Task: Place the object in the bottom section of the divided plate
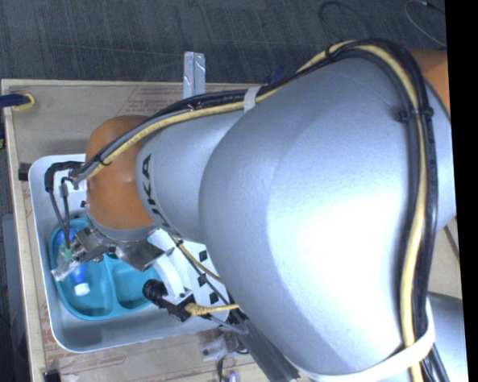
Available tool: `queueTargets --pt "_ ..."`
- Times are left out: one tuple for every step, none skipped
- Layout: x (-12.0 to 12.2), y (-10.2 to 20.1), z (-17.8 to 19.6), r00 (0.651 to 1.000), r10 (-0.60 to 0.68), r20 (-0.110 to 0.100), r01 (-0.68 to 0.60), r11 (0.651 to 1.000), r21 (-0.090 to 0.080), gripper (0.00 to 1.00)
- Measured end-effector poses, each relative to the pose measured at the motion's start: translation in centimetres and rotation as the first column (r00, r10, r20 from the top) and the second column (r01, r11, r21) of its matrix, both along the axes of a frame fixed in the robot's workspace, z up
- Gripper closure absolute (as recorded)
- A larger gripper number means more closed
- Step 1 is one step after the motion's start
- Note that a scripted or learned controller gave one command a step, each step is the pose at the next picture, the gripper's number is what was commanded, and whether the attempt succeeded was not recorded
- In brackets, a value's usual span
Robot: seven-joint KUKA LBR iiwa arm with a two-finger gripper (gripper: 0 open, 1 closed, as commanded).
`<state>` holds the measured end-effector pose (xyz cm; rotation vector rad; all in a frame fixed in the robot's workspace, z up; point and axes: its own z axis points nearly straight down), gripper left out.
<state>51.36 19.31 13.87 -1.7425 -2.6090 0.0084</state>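
A blue divided plate (120,292) lies in the left white bin (74,337), towards its lower part. My gripper (70,259) hangs low over the plate's left end, under the orange wrist band (113,182). Just below the gripper, a small pale object with a blue and white end (78,281) rests on or just above the plate's left section. Whether the gripper is touching it cannot be told. The arm hides the plate's right side and much of the bin.
The grey arm (305,214) covers the middle and right of the view, including the second bin. A blue clamp (7,102) sits at the bench's far-left corner, and a metal bracket (194,69) stands on the far edge. Black cables (60,197) hang beside the wrist.
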Motion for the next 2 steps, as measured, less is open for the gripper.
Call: queueTargets --pt "0.0 0.0 0.0 1.0 0.0 0.0 0.0 1.0 0.0 0.0" --pt "-0.2 -3.4 -0.9 0.987 0.162 0.0 -0.162 0.987 0.002 0.0"
